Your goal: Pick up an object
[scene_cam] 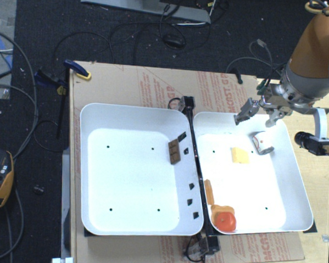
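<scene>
My gripper [260, 115] hangs over the far part of the right bin [299, 179], its two fingers spread apart and open with nothing between them. Just below it, toward the front, lies a small white and red object [261, 143]. A flat yellow square [240, 155] rests a little to the left of that. At the bin's near left corner are a red tomato-like ball [224, 221] and an orange stick [208, 191]. In the left bin [97, 152] a brown bar [175, 152] lies close to the right wall.
The two bins sit side by side on a cardboard sheet [211, 86], joined by a black divider with clips [192, 157]. A blue and yellow clamp [77, 70] is at the sheet's far left corner. Cables lie on the dark floor behind.
</scene>
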`<control>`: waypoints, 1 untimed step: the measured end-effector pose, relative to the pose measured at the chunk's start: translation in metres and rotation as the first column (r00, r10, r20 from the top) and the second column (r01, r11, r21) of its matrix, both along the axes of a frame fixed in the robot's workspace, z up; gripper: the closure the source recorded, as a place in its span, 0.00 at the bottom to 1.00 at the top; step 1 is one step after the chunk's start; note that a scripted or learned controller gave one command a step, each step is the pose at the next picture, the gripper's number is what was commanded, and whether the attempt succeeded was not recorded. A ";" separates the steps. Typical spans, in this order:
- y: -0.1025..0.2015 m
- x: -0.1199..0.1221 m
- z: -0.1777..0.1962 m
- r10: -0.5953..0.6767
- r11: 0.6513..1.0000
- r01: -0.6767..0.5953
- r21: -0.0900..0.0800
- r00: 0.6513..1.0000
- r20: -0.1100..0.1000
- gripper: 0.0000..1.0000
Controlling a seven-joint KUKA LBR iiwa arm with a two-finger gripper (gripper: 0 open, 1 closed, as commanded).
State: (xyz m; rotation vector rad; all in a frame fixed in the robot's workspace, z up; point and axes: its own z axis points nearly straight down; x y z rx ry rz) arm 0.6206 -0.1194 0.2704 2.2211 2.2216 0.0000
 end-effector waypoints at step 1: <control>-0.009 0.037 -0.024 0.000 1.000 0.000 0.000 1.000 -0.003 0.00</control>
